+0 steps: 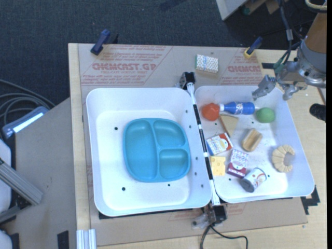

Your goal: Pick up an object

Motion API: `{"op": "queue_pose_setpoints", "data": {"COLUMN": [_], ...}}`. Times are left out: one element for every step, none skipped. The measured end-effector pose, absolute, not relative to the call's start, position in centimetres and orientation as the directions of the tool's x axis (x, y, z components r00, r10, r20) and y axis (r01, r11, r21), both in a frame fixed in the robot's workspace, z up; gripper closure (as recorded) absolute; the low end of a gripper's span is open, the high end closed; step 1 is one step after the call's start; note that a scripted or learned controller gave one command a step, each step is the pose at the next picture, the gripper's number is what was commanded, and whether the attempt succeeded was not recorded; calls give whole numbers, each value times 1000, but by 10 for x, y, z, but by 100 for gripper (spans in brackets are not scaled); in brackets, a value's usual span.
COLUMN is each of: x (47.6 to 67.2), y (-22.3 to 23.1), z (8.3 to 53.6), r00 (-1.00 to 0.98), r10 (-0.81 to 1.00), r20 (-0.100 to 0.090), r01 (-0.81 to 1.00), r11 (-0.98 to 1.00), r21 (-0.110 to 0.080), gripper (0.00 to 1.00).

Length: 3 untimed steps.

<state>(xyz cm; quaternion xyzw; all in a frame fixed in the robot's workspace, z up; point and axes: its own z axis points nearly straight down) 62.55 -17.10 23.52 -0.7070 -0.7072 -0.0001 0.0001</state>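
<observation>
The right white bin (303,176) holds several small items: an orange ball (210,111), a blue and white bottle (237,108) lying on its side, a green ball (266,114), a cheese wedge (229,122), a bread roll (251,139), a round ridged cookie (283,157), a red and white packet (219,143), a yellow block (218,165), a small carton (238,162) and a can (253,179). My gripper (274,92) hangs open over the bin's far right corner, above and behind the bottle and green ball, with nothing between its fingers.
The left white bin (101,113) holds a blue divided plate (156,149). A small patterned box (207,63) lies on the cardboard behind the bins. Clips (101,41) sit at the board's far edge. Cables run at the left.
</observation>
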Motion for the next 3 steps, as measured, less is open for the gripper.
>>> {"op": "queue_pose_setpoints", "data": {"x": [583,555,581], "y": [-168,-140,-115], "z": [84,84,86], "r00": [1,0,5], "r10": [1000,1000,1000], "r20": [1,1,-13], "r01": [1000,1000,1000], "r11": [-1,0,-5], "r21": [-1,-2,3], "gripper": [0,0,0]}}
